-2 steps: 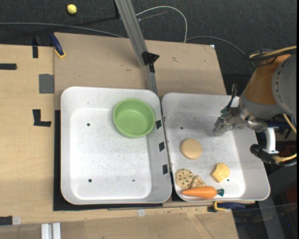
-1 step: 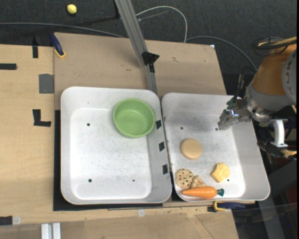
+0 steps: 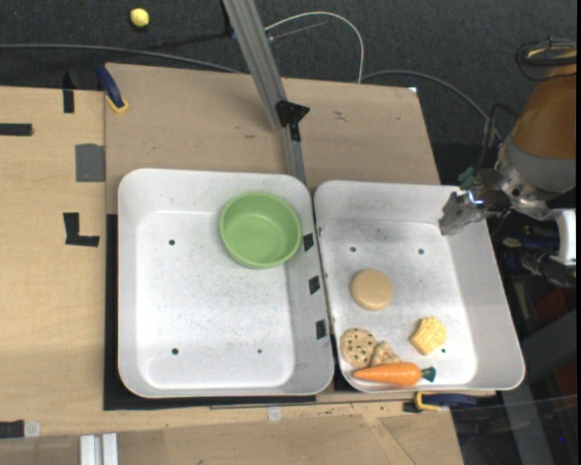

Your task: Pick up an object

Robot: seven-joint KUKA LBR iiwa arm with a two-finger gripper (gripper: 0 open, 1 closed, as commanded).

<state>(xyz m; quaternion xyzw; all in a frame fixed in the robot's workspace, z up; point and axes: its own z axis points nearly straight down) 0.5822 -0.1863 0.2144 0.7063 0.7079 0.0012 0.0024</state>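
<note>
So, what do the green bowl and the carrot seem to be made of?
The green bowl looks like moulded plastic: one even pale green, smooth and matte, with a thick rounded rim. The carrot seems to be a plastic toy: uniform bright orange with a green tip and a slight sheen, though the picture is too coarse to be sure.

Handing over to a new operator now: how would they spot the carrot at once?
Look in the right-hand white bin, along its near wall. The orange toy carrot with a green tip lies there on its side, just below the round speckled cookie. It is the only long, orange thing among its neighbours.
</note>
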